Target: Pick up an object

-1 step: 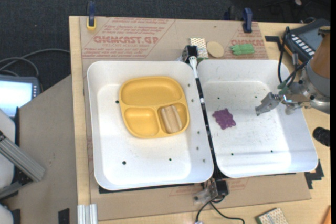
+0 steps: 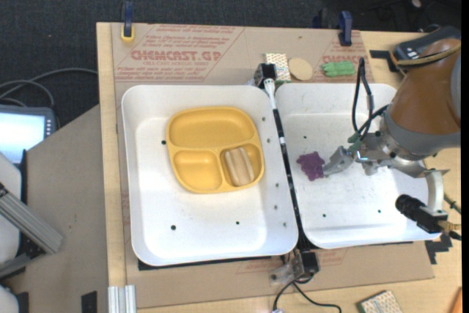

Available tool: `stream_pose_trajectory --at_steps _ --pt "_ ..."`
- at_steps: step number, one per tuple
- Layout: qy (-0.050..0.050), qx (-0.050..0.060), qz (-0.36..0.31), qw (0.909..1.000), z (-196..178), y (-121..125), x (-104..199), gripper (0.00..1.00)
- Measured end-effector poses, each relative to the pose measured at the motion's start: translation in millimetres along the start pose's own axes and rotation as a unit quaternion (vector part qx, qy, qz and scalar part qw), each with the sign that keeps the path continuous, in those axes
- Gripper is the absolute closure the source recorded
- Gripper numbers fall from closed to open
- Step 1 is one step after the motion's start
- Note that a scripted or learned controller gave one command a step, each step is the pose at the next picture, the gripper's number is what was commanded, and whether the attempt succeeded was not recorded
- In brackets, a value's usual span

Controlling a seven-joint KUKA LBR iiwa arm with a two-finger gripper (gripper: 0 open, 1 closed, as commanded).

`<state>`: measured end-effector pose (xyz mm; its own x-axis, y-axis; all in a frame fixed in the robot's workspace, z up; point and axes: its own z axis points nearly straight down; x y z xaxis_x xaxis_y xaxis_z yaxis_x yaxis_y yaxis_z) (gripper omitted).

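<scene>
Judging the purple object (image 2: 311, 165) light, soft, likely squashy; best pinched across its lumpy middle; gripper (image 2: 338, 161) just beside it, fingers' state impossible to tell.

Arm (image 2: 429, 95) cut off at right edge. Gripper (image 2: 338, 161) small and blurred against right bin (image 2: 330, 227); finger gap unreadable. Purple object (image 2: 311, 165) just left of jaws, shape unclear, contact with them impossible to tell. Bin wall beneath arm hidden.
</scene>
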<state>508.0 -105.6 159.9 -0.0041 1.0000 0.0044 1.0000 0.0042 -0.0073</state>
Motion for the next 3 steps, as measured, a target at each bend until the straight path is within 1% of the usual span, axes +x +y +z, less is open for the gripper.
stream_pose_trajectory --at_steps 1,2,3 --pt "-0.003 -0.002 0.005 1.0000 77.3 -20.1 -78.5 0.00" --pt "0.000 -0.010 -0.005 0.9999 -30.8 17.3 35.0 0.00" --pt "-0.003 -0.005 0.001 1.0000 -24.5 20.3 33.6 0.00"
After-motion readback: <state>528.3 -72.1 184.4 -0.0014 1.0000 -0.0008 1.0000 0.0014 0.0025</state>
